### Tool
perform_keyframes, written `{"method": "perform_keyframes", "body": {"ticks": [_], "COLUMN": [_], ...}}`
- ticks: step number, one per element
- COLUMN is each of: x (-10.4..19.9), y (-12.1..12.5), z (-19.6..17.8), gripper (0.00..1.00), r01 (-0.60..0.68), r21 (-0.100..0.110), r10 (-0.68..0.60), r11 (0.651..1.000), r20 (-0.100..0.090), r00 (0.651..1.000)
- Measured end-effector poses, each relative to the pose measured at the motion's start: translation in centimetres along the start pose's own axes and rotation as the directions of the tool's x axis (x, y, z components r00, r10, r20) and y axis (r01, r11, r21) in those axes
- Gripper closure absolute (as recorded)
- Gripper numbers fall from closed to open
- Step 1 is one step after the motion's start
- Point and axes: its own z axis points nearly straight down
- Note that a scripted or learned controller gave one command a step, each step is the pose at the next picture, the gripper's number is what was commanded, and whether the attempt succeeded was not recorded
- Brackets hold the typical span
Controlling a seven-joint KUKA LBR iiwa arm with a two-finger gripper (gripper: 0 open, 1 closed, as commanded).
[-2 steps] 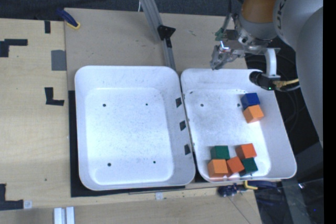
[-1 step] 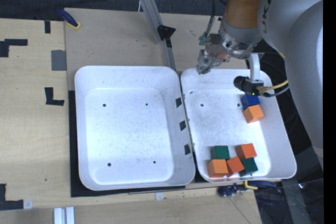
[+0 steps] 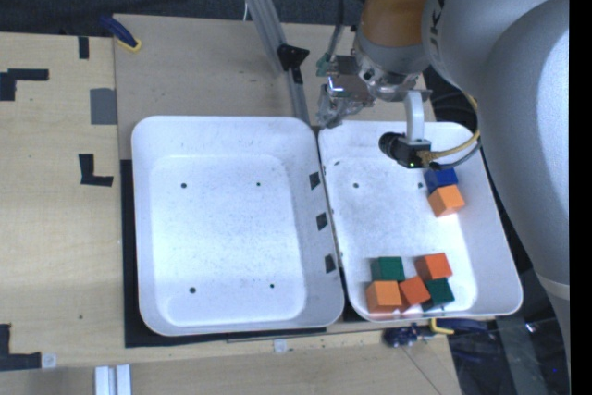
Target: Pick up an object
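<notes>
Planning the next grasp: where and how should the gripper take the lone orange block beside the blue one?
Judging by its pose, take the orange block from above by its near and far faces: the blue block sits against its upper side, but it has bare floor on the side facing the left bin.

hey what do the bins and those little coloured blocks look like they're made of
Bins: probably thin moulded plastic, glossy white, judging by the rounded rims and soft glare. Blocks: matte, flat-coloured cubes with crisp edges, perhaps painted wood or foam; the view can't settle which.
</notes>
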Motion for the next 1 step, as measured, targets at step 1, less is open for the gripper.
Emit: {"method": "perform_keyframes", "body": {"ticks": [1], "x": [5.53], "y": [-1.12], "z": [1.09], "gripper": [1.00], "r01": [0.000], "r21": [0.003], "r10": [0.000], "r11": [1.000], "r20": [0.001], "r00": [1.000]}}
